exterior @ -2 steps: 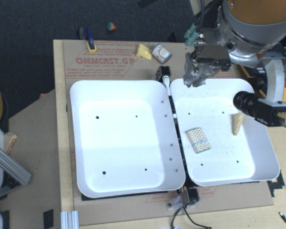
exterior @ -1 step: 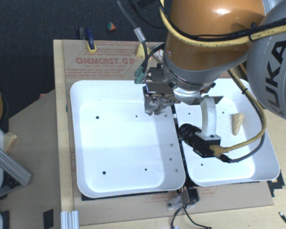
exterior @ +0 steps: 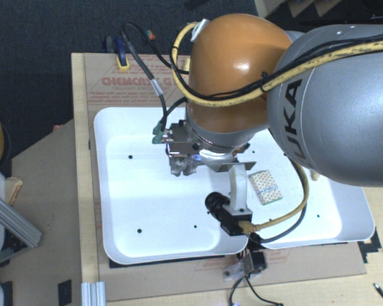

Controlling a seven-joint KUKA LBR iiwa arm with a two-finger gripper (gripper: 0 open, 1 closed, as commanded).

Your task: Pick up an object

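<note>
My gripper (exterior: 180, 161) hangs over the upper middle of the left bin (exterior: 124, 190), under the big orange wrist dome. Its metal body shows, but its fingers point down out of sight. A small pale packet with a dotted pattern (exterior: 266, 187) lies flat in the right bin (exterior: 345, 225), to the right of the gripper and clear of it. Nothing shows between gripper and bin floor.
The grey arm (exterior: 335, 101) covers most of the right bin from the upper right. The bins rest on a cardboard sheet with red print (exterior: 124, 81). A metal frame part (exterior: 13, 225) stands at the far left, off the bench.
</note>
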